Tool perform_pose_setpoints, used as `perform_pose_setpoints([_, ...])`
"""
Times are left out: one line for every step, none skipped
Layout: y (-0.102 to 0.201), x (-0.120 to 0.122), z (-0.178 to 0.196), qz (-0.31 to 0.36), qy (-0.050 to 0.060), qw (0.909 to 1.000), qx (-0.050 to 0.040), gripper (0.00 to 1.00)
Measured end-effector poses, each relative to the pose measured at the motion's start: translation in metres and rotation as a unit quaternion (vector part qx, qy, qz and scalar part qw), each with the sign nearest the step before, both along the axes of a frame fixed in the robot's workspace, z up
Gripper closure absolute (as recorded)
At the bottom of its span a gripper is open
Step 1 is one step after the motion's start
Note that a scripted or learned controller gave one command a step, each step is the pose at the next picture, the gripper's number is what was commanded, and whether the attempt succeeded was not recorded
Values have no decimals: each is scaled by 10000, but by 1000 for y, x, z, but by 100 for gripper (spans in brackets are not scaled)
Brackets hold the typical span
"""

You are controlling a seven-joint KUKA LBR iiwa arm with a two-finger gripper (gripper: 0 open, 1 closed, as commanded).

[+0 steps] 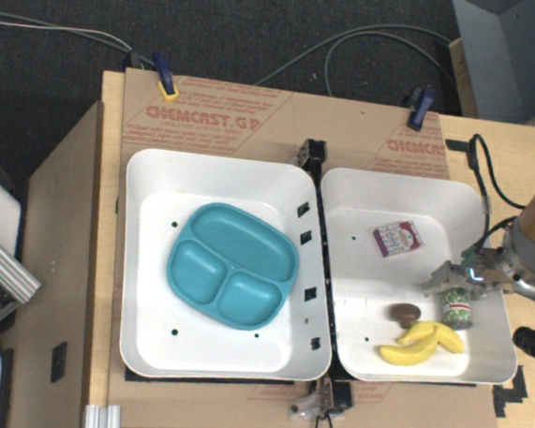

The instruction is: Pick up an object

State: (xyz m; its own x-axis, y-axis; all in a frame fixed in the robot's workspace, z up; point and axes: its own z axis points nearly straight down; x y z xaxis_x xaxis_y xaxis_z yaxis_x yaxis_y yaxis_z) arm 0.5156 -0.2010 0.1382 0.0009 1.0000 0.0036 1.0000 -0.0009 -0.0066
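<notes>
Task not yet done, by the look of things: nothing lifted, everything lying on the bin floors. Claw point(457, 278) low in the right bin point(349, 292), at about four o'clock from the frame's centre, right over a small green-and-white can point(457, 309). Cannot tell whether clenched or released; contact with the can also unclear. Grasp and lift both left to do.

Left bin point(140, 271) holding one blue sectioned plate point(232, 265), roughly central. Right bin holding four things: a red-and-white packet point(396, 238) toward twelve o'clock, the can at three o'clock, a small brown lump point(405, 314) near six o'clock, and a yellow banana point(421, 344) just beyond it at five o'clock, near the front wall. Likeliest target: the can. Both bins side by side on the brown surface point(68, 236).
</notes>
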Motion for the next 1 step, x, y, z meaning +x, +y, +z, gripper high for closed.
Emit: perform_pose_setpoints([1,-1,-53,3,-3,10000,1,0])
